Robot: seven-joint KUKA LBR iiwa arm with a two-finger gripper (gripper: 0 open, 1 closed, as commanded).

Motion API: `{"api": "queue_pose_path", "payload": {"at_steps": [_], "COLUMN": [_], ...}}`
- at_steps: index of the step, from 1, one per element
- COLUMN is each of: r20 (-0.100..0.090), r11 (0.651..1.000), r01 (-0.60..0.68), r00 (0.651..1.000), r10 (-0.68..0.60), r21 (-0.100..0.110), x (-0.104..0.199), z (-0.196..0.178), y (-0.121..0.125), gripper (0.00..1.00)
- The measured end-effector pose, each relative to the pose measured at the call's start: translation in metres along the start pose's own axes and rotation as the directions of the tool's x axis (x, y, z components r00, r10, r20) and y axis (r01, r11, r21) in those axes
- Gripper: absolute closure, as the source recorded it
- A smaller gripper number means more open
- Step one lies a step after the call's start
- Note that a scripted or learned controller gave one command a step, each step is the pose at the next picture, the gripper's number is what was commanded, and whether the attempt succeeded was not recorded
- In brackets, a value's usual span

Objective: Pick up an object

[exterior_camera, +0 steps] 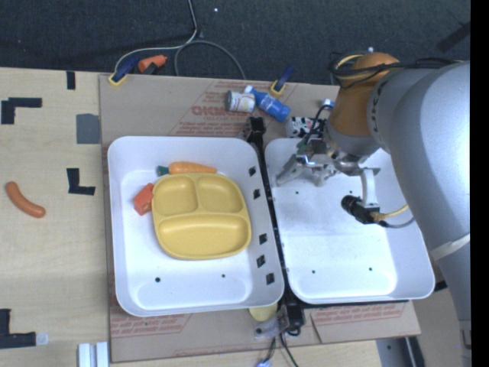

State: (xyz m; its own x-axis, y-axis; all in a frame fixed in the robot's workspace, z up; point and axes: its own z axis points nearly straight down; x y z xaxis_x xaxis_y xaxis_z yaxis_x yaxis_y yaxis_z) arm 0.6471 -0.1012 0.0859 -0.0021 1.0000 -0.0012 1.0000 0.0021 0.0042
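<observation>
The gripper [306,163] hangs low over the right bin [344,270], near its upper-left corner, its 2 fingers spread apart with nothing between them. The pickable things lie in the left bin [183,289], across the divider to the gripper's left: a yellow tray [202,214], and a carrot [191,168] lying with its long axis left-right along the tray's far edge.

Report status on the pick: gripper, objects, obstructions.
Gripper low over right bin, nothing between its fingers. Yellow plate, carrot and orange piece sit in left bin, untouched. Bin divider between arm and objects.
</observation>
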Motion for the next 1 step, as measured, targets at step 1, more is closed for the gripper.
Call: {"api": "queue_pose_path", "payload": {"at_steps": [1], "r20": [0.001], "r11": [1.0], "r01": [0.001], "r00": [1.0], "r10": [-0.001], "r21": [0.009], "x": [0.0049], "z": [0.0007], "y": [0.0213], "gripper": [0.0]}}
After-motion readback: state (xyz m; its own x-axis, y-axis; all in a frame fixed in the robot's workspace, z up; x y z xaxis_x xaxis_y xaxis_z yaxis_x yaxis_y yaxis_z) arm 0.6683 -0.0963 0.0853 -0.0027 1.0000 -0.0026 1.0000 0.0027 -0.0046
